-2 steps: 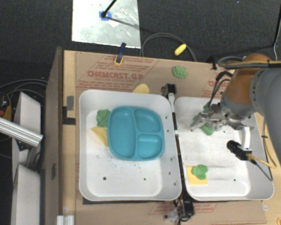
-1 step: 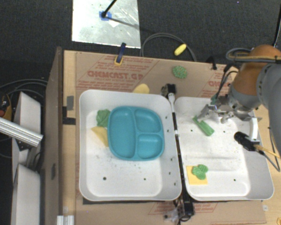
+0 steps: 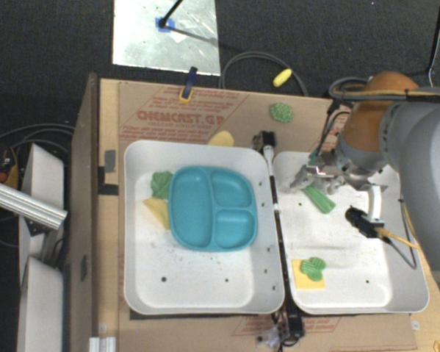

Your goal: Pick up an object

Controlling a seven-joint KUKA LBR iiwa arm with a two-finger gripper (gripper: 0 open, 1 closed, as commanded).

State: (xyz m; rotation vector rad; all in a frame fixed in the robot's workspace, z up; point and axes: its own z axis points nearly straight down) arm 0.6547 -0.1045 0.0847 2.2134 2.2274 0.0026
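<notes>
Two white bins sit side by side on the desk (image 3: 172, 114) so items can be picked from either. Right of centre, the claw (image 3: 317, 177) hangs low over the right bin (image 3: 362, 278), just above one green stick (image 3: 320, 199), seemingly lined up for a grasp; its opening I cannot tell. Lower down lies one yellow block (image 3: 306, 279) with one green piece (image 3: 314, 267) on it. One teal divided plate (image 3: 212, 208) occupies the left bin (image 3: 192, 284).
</notes>
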